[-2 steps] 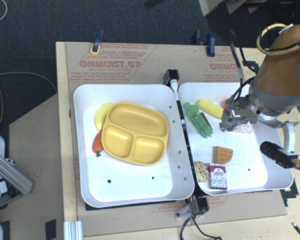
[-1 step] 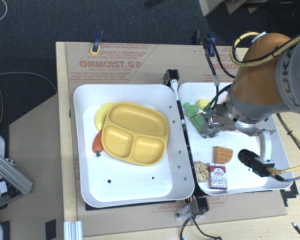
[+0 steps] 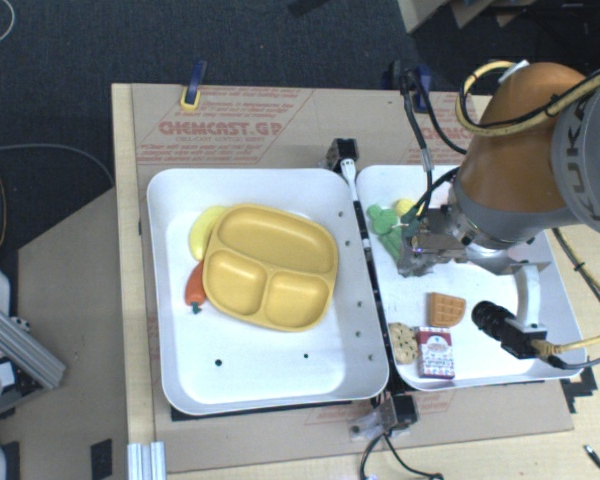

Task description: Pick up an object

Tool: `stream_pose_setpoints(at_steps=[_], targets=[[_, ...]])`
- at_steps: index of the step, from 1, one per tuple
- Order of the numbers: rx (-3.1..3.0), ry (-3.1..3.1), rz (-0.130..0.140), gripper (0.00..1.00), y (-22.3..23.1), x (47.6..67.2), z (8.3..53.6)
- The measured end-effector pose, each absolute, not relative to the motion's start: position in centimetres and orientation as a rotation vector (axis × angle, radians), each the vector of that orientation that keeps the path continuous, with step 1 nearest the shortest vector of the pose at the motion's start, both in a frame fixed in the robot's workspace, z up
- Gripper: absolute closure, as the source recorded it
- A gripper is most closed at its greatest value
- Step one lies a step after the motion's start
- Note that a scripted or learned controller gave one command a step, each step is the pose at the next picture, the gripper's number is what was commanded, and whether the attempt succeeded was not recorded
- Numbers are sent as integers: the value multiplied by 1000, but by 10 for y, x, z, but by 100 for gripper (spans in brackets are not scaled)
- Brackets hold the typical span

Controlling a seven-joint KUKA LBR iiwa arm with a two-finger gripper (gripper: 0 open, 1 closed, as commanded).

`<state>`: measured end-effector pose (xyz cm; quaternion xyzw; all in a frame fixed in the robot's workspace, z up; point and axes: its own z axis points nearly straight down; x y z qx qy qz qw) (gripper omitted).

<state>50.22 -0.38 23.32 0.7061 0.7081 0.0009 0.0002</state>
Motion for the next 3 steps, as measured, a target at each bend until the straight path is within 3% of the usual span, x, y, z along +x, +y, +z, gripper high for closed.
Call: stream_pose_setpoints(at_steps=[1,3], targets=[[2222,2225,-4,100,-1,510,214],[2219,2222,2,100,5,515,222]])
